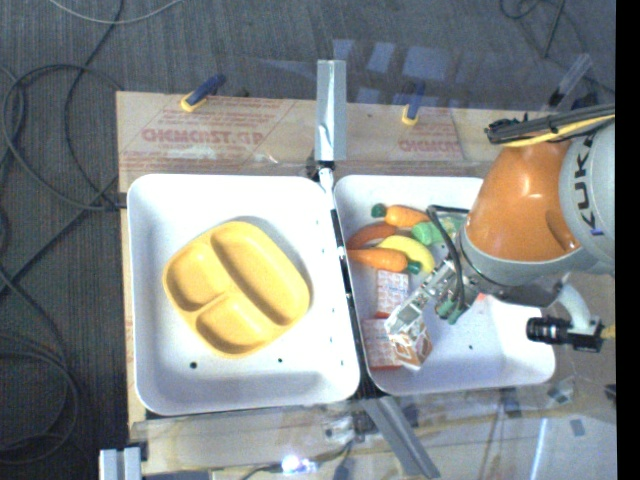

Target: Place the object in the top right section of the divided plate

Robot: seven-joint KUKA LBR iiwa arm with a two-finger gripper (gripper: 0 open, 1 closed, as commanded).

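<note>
- Orange-banded arm (520,213), frame right, hangs its gripper (425,303) over toy food (395,248); jaw state unclear.
- Picking seems in hand; yellow divided plate (237,286) waits left.

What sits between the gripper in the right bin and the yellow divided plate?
In the camera view, between the gripper and the divided plate lie a red-and-white packet, the two bins' adjoining walls, then bare white floor of the left bin.
</note>
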